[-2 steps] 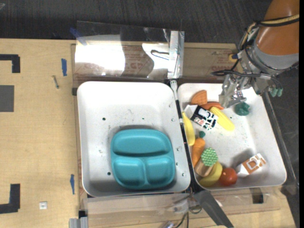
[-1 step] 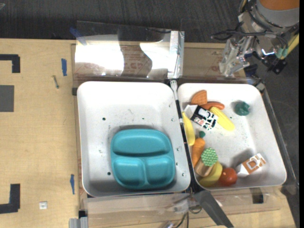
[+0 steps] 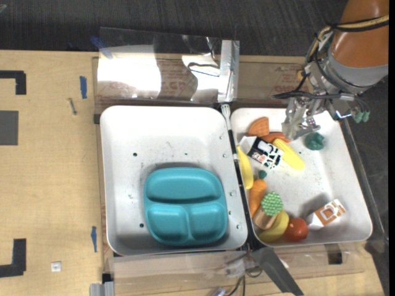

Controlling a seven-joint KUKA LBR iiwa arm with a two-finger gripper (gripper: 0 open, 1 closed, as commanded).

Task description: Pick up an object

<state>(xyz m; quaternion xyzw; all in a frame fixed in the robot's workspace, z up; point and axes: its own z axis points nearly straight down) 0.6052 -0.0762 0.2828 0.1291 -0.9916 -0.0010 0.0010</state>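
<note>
So far nothing is lifted. The metal claw [image 3: 300,123] hangs low inside the right shallow white bin [image 3: 355,165], its fingers slightly apart and empty, just above a long yellow toy [image 3: 288,154] and beside a small green toy [image 3: 315,142].

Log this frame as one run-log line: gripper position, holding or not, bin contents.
gripper: over right bin, upper area | nothing seen held | small green object beside it | teal tray in left bin

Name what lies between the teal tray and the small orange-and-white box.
In the camera view, between the teal tray and orange-and-white box: the bins' rims, then piled toy food.
</note>
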